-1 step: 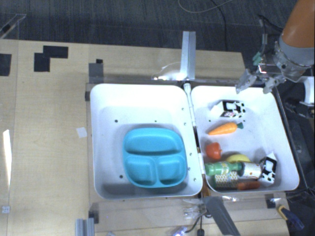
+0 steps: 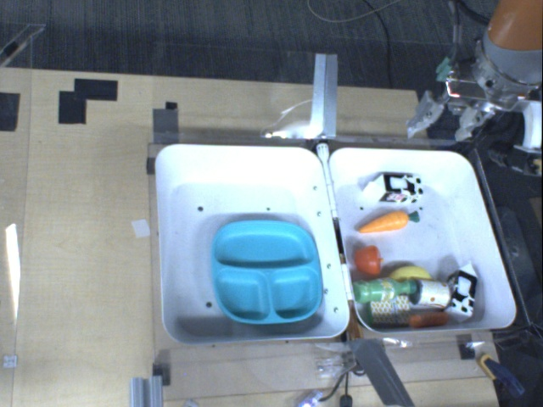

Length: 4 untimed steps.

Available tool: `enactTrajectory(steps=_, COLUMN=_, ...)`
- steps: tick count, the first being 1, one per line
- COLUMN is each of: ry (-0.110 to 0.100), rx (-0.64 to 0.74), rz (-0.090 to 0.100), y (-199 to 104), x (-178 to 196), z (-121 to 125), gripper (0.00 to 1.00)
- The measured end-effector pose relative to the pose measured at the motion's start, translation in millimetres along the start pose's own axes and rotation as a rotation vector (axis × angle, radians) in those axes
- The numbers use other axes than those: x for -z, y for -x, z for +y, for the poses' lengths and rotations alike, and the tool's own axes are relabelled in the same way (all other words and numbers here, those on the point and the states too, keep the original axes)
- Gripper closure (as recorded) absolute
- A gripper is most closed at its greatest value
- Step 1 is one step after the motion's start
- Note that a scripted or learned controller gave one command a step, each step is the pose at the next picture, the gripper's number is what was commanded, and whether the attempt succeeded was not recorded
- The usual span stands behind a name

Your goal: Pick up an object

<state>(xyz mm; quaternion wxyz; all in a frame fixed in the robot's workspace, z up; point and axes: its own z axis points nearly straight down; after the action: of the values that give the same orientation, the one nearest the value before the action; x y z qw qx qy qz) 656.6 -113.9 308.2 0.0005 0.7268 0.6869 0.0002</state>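
The grey arm with its orange band is cut off at the frame's two o'clock corner. Its two-finger gripper (image 2: 443, 115) hangs above the bench, past the right white bin's (image 2: 488, 195) far rim; whether its jaws are parted is unclear. The left white bin (image 2: 178, 227) holds a blue three-compartment plastic tray (image 2: 266, 270). An orange toy carrot (image 2: 386, 221) lies in the right bin, at seven o'clock from the gripper, well apart, with a black-and-white cow toy (image 2: 397, 186) between them. A green bottle (image 2: 399, 292) lies further toward six.

The bench (image 2: 85, 253) looks like pale matt wood; both bins (image 2: 246, 164) are smooth white plastic, the blue tray (image 2: 267, 271) is smooth plastic with soft shine
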Motion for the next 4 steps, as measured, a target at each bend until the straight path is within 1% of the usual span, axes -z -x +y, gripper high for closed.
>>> enactTrajectory(steps=1, ry=-0.003, rx=0.069, rz=0.001, y=2, x=-150, z=-62, gripper=0.00)
enactTrajectory(steps=2, ry=0.011, rx=0.118, rz=0.001, y=10, x=-219, z=-109, gripper=0.00)
enactTrajectory(steps=3, ry=0.011, rx=0.291, rz=-0.002, y=-10, x=-219, z=-66, gripper=0.00)
enactTrajectory(steps=4, ry=0.013, rx=0.292, rz=0.000, y=-12, x=-209, z=-65, gripper=1.00)
